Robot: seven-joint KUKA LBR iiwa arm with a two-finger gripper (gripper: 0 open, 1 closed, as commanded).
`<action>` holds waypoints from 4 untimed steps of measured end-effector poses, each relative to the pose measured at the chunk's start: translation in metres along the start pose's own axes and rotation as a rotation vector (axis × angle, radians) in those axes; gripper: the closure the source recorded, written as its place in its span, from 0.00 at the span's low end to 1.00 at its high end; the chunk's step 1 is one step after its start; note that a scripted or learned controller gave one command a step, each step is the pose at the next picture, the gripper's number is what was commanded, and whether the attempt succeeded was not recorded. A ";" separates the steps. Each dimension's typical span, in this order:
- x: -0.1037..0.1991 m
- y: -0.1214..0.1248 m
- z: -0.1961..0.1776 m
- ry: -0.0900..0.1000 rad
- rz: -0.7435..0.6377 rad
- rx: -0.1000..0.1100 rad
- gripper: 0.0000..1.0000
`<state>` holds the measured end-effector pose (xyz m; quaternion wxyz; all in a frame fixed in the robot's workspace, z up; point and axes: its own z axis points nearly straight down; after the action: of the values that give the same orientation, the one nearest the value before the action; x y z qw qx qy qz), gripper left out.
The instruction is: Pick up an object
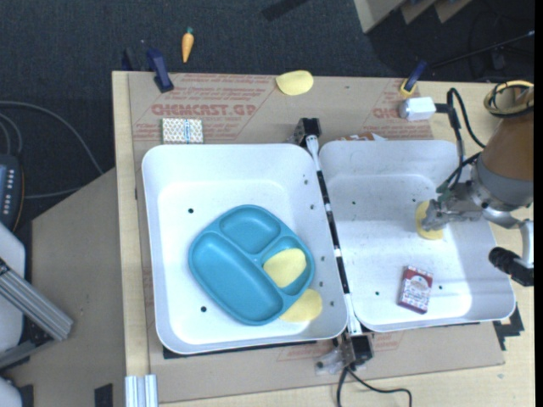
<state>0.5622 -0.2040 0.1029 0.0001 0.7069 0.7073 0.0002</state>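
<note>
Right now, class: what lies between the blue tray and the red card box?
In the camera view, the bins' adjoining rims lie between blue tray and red card box.

A robotics lab: a cardboard-topped counter bears two shallow white plastic bins, clamped and cabled, on dark carpet with aluminium framing at lower left.
</note>
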 end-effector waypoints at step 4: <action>0.019 -0.007 0.013 0.001 0.000 0.003 0.00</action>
<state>0.5552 -0.1854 0.0896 -0.0014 0.7069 0.7074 -0.0004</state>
